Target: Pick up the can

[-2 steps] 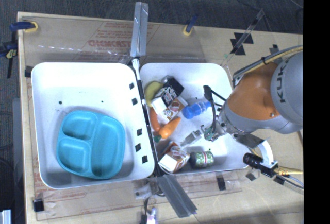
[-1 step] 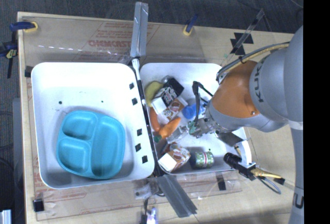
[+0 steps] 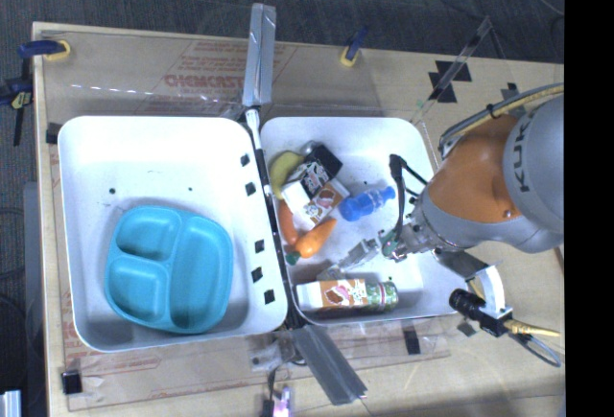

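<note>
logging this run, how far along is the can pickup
Done: the grey arm with the orange band has reached into the right white bin. In hand: its gripper is just above the can. Left: the brown and green can lies on its side on the bin floor, not yet gripped or lifted.

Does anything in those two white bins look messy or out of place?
The can lies on its side along the right bin's near wall. Behind it, a carrot, blue bottle and small carton sit jumbled together. The blue tray lies flat in the left bin.
</note>
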Robot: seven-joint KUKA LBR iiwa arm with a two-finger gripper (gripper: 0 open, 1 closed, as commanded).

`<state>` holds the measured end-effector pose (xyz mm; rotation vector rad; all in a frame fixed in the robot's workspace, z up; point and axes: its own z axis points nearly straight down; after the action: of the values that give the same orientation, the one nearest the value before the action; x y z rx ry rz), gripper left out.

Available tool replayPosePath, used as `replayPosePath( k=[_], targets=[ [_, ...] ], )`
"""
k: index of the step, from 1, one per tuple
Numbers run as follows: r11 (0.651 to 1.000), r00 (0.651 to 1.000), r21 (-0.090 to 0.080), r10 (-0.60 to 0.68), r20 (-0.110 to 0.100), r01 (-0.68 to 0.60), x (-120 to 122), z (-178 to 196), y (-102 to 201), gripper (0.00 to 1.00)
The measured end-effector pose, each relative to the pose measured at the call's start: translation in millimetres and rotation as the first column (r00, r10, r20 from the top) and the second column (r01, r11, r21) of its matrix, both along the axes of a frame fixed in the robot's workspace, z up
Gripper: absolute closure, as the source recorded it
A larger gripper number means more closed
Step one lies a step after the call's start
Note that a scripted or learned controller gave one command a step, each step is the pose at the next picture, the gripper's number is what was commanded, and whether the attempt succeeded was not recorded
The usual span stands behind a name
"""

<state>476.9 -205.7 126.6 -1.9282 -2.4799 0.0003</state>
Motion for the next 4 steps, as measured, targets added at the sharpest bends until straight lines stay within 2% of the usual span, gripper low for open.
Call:
replayPosePath(
  k=[1, 2, 3, 4],
  targets=[
    [0.995, 0.995, -0.001, -0.098, 0.002, 0.098, 1, 137, -5, 0.00],
    [0.998, 0.998, 0.001, 0.063, -0.004, -0.063, -1, -13, 51, 0.00],
    [0.999, 0.999, -0.001, 0.036, 0.001, -0.036, 1, 101, 16, 0.00],
    [0.989, 0.989, 0.001, 0.147, -0.002, -0.147, 0, 27, 75, 0.00]
  ],
)
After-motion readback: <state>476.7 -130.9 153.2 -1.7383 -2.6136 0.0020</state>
